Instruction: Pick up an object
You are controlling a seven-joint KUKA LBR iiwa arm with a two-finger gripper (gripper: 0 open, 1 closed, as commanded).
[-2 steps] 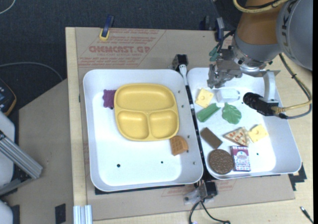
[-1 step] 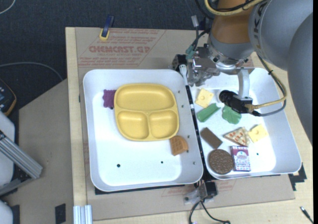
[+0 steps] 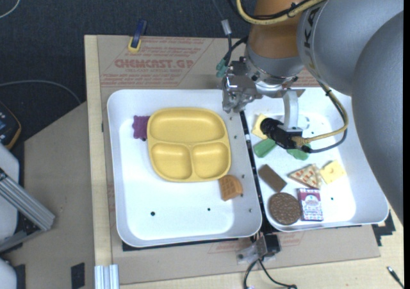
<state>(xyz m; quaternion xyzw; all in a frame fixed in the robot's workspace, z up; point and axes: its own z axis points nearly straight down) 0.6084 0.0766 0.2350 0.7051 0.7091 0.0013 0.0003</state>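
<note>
The hand (image 3: 234,97) is seen at the upper centre of the frame, at the far end of the ridge where the left bin (image 3: 125,172) and the right bin (image 3: 359,207) meet. Nothing is seen gripped in it, and whether it is apart or together cannot be told from this slant. The step in hand is judged to be the approach: no object has yet been lifted.

Candidates are spread over both bins. In the left bin a yellow divided tray (image 3: 189,142) lies at the centre, with a purple piece (image 3: 140,126) touching its left edge and a brown waffle-like piece (image 3: 230,187) just below its lower right corner. In the right bin, lower in the frame, lie a green piece (image 3: 263,148), a brown bar (image 3: 271,177), a round brown cookie (image 3: 284,207), a small printed packet (image 3: 310,204), a pizza slice (image 3: 305,175) and a cheese wedge (image 3: 332,171).

For the next move, a choice of one object is called for, then a shift off the ridge and a descent over that object. The small, well-separated pieces are judged easier than the broad tray.
</note>
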